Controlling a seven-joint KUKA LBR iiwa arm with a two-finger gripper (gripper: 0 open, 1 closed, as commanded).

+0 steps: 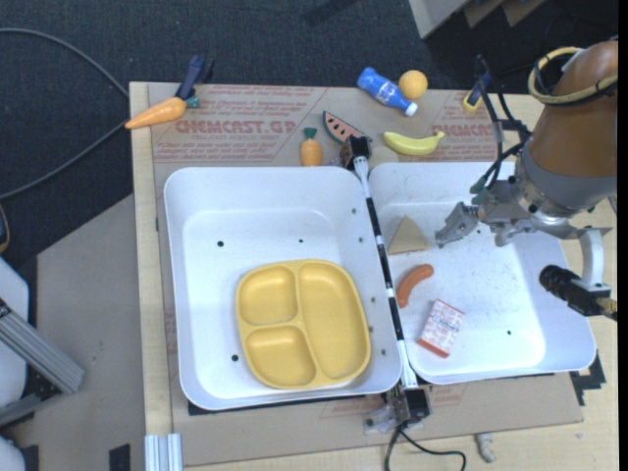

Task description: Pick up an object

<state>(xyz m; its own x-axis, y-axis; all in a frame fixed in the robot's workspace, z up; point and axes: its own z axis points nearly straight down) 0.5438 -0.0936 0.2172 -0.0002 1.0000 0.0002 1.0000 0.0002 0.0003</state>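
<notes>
Two bins sat side by side on the bench: the left bin [196, 214] held a yellow tray [302, 322] with three compartments, and the right bin [510, 356] held the loose items. I saw the gripper [461, 226] hanging over the right bin's far left part, with the arm [574, 135] coming in from the right. I could not tell how the claw stood, nor whether anything sat in it.

Just left of the gripper, against the divider, lay a tan wedge [404, 235]. Nearer me was a sausage [413, 283], tilted, close to the divider. Just beside it, a little to the right and nearer still, lay a red-and-white packet [442, 327], apart from the sausage.

Beyond the bins, on the board, I made out a banana [412, 143], a blue bottle [385, 91] touching an orange ball [413, 83], a melon slice [340, 126], a small carrot [311, 151] and a bigger carrot [157, 114] at the far left corner.
</notes>
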